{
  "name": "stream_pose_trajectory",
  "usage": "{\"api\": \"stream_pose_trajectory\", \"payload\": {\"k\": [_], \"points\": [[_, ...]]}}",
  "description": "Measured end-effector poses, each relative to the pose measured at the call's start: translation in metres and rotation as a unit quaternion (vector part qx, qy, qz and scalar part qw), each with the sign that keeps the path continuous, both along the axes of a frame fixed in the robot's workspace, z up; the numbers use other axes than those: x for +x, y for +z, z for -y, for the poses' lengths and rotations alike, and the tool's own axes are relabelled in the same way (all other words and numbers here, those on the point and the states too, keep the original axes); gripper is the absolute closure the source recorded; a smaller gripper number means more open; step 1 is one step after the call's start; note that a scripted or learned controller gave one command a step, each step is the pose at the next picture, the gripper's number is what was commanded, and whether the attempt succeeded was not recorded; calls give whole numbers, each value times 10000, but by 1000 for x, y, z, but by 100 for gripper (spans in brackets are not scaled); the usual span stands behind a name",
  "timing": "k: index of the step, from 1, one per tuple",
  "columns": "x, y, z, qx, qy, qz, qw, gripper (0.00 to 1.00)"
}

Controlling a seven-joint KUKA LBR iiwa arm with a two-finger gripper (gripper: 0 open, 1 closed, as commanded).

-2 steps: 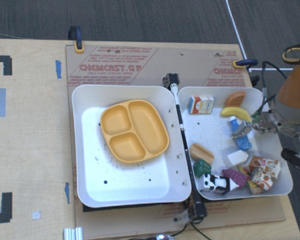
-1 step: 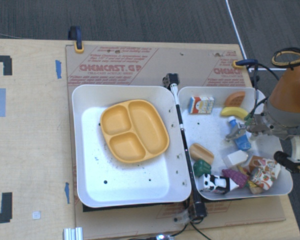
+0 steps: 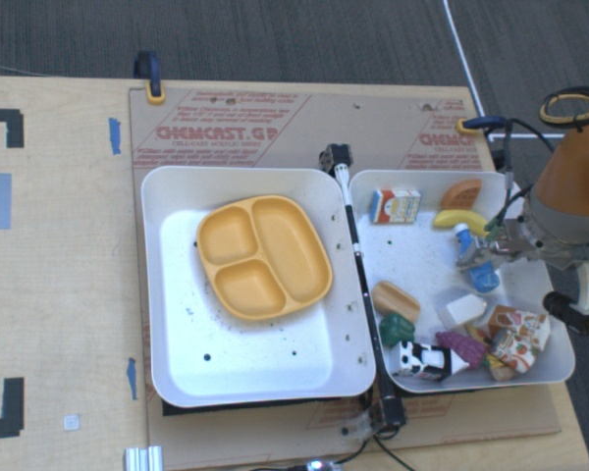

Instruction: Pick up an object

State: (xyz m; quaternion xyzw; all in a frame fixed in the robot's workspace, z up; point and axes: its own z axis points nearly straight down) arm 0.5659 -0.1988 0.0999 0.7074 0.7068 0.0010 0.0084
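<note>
Tabletop (image 3: 69,263) carries two white bins side by side. Left bin (image 3: 162,292), well to the left of the tool, holds a yellow divided plate (image 3: 263,256). Right bin (image 3: 560,356) holds the loose items: a small carton (image 3: 396,205) to the upper left of the tool, a bread-like piece (image 3: 397,299) and a black-and-white toy cow (image 3: 424,359) to its lower left, a white block (image 3: 464,310) just below it, a banana (image 3: 458,220) just above it, and a printed packet (image 3: 517,339) to its lower right.

Tool (image 3: 474,253) sits low inside the right bin, over a small blue object (image 3: 483,279) that lies directly under and just below its tip. Whether the tool is released or clenched cannot be told at this resolution, and no item is visibly between its parts.

Step in hand, as judged: the descent onto or closing on the blue object. Next move calls for a firm closure centred on it, then a straight lift clear of the banana and white block.

Blue object appears small, rounded and glossy, possibly a cap or bottle part; it may slip.
</note>
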Motion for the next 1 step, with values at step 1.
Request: {"api": "stream_pose_trajectory", "payload": {"k": [1], "points": [[-59,148,-112,54,9,-60,10000,100]]}}
